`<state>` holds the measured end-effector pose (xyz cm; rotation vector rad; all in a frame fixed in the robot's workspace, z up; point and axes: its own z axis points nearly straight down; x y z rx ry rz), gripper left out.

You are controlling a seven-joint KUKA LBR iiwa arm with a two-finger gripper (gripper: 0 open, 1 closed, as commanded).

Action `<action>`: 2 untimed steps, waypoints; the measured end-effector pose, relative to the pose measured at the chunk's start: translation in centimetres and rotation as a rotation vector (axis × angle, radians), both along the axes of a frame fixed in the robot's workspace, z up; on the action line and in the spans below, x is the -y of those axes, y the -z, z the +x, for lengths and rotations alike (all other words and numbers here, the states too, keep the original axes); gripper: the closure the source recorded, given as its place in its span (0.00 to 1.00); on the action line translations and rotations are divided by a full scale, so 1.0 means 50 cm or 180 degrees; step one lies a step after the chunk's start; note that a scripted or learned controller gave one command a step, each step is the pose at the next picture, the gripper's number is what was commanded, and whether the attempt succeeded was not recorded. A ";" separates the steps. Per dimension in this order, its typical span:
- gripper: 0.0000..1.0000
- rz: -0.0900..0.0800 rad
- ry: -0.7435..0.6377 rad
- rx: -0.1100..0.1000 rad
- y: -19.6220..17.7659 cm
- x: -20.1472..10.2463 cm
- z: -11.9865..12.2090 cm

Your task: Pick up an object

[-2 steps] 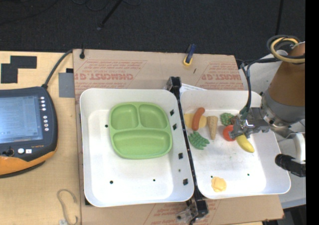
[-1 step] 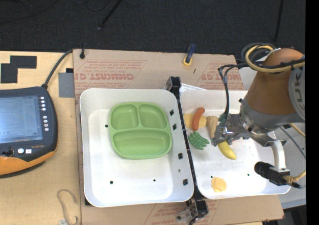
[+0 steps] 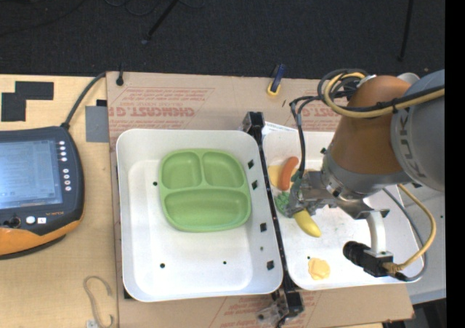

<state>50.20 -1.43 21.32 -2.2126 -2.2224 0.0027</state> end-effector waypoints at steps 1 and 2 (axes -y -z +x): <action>1.00 -0.0002 0.0002 0.0001 -0.012 -0.081 -0.016; 1.00 -0.0009 0.0016 0.0006 -0.039 -0.059 0.006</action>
